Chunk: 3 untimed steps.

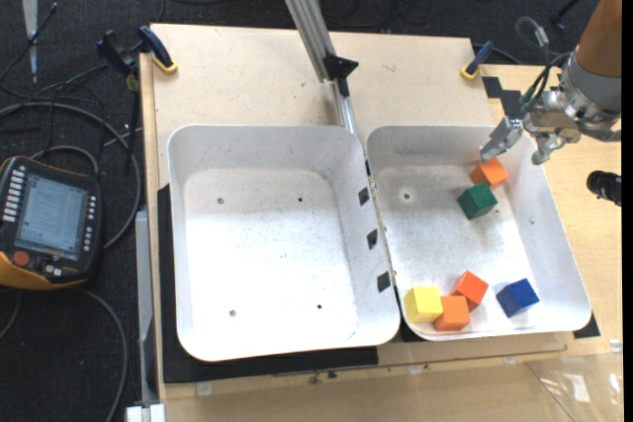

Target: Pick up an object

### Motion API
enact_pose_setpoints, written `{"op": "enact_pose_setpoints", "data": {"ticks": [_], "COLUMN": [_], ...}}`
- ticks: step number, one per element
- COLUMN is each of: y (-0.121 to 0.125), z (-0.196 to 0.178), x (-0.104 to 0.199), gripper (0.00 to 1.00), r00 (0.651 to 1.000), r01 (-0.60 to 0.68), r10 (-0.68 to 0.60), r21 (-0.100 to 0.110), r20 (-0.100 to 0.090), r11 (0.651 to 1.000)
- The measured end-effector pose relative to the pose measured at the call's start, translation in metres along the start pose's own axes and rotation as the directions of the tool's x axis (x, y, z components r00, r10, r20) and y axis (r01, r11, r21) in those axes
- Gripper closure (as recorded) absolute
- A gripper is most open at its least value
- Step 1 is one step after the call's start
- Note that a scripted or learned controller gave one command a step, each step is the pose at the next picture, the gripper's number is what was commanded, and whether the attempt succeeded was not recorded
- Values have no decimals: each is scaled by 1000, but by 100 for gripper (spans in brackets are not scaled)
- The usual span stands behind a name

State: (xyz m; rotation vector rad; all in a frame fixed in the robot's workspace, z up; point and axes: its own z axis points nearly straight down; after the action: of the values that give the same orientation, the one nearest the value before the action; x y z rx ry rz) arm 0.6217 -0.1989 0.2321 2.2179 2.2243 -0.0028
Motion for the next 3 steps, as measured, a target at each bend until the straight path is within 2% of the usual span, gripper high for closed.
{"op": "enact_pose_setpoints", "data": {"ticks": [1,2,3], "y": [33,37,14], "z": [105,40,110], "x": [-6,3,-2], "gripper": [0,0,0], "r00": [1000,1000,1000], "r01": [-2,1,1], "r10": [2,-1,-1], "r21": [-13,-11,-21], "r20": [2,2,5], "r11": [1000,1000,1000]}}
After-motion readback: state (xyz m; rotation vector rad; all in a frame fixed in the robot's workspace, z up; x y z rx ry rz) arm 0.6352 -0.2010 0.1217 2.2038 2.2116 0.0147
